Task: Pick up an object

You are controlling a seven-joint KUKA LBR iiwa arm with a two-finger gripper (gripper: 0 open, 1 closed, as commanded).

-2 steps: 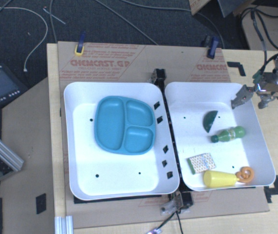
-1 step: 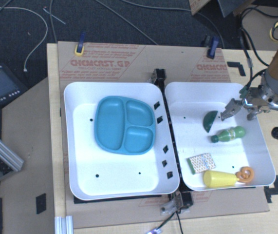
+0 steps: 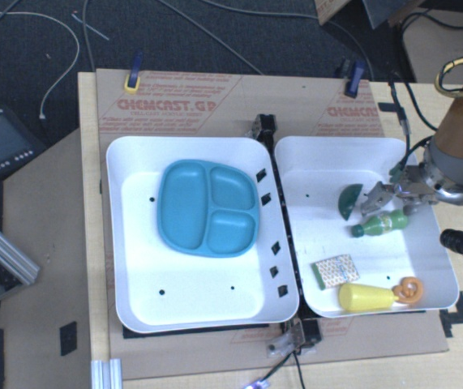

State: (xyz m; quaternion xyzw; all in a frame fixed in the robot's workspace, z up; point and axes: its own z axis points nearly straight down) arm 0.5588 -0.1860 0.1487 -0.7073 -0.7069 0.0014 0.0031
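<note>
Counting right white bin [image 3: 426,245]: one dark green rounded piece [image 3: 349,199], one green bottle [image 3: 381,224] beneath claw [image 3: 375,205], grip undeterminable; one yellow plastic squash [image 3: 366,297]. Left bin [image 3: 130,241]: one blue divided plate [image 3: 208,208].

Blue plate [image 3: 208,208], yellow toy [image 3: 366,297], green bottle [image 3: 381,224]

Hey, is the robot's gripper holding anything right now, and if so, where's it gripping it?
It cannot be told. The gripper is low in the right bin, right beside the green bottle and a dark green object, but no hold on either is visible.
</note>
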